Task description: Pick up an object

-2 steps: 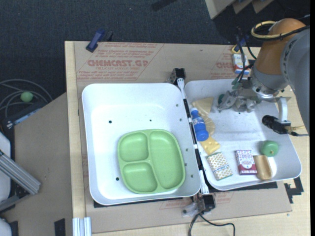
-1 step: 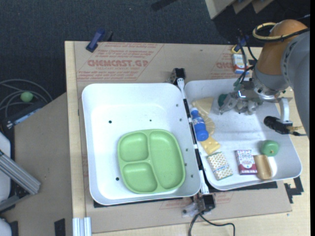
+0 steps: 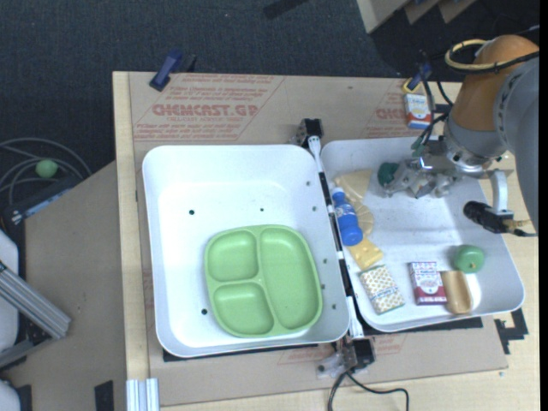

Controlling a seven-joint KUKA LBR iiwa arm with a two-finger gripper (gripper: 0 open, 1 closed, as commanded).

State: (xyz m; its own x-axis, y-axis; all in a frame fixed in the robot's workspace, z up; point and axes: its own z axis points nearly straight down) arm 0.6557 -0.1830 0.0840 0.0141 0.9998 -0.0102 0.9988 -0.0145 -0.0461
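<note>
Near edge of the right white bin (image 3: 510, 302): small checkered packet (image 3: 382, 288), red printed carton (image 3: 426, 282), tan block (image 3: 461, 292), all lying flat. Just beyond, a green round apple-like piece (image 3: 469, 259) and a yellow wedge (image 3: 366, 253). A blue plastic bottle (image 3: 346, 218) lies along the bin's left wall.

Far end: gripper (image 3: 417, 181) low over the floor, a dark green small object (image 3: 390, 175) just to its left; finger state cannot be told, nothing seen held.

Left white bin (image 3: 171, 195) carries a green three-compartment plate (image 3: 261, 279).

Judgement: the green object looks light, rigid, possibly slick; take it across its narrowest width. Cartons would crush.
</note>
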